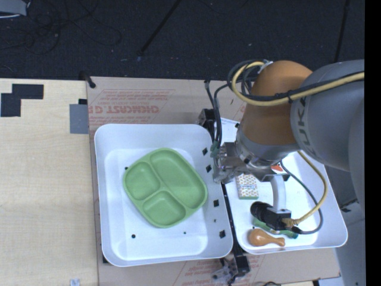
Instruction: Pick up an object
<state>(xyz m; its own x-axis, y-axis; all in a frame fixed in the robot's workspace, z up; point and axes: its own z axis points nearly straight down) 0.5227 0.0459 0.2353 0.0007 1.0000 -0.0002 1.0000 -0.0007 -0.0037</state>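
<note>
Beneath the arm, half-hidden packet

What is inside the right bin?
A patterned packet and a brown toy lie in the right bin. The arm covers its far half, so anything there is hidden.

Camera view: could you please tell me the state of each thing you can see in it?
Green divided plate: right side up, flat in the left bin.
Patterned box: lying flat in the right bin.
Tan drumstick-shaped toy: on its side, near the right bin's front rim.
Gripper: low by the bins' shared edge, beside the box.
</note>
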